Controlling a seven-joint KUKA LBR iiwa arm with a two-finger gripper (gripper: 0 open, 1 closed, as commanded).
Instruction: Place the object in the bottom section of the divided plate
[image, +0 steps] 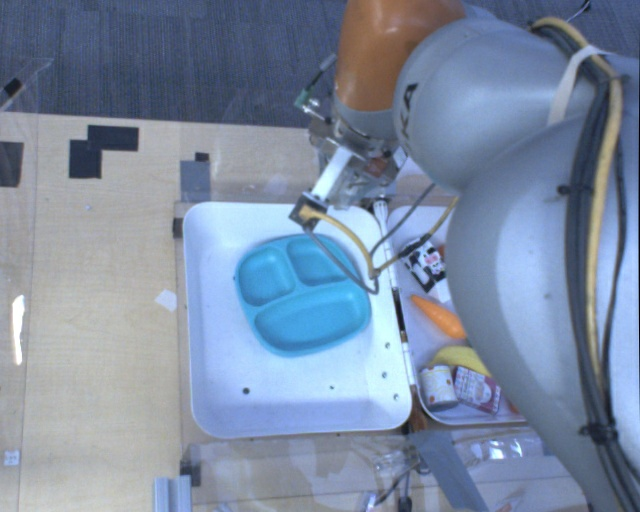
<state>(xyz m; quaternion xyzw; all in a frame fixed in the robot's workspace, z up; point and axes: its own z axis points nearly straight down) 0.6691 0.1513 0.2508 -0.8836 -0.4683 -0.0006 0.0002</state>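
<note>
Arm (520, 200) nr blue div. plate (303, 297)

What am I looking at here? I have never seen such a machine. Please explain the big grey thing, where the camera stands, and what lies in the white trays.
The big grey thing is a robot arm with an orange band above its wrist. It reaches in from the right. At its end sits a gripper, over the far edge of the left bin. One camera, fixed above the bench, looks down at a slant. In the left bin lies a blue divided plate with nothing on it. The right bin holds a carrot, a banana, a small can, a red packet and a black-and-white item. Whether the gripper holds anything, I cannot tell.
</note>
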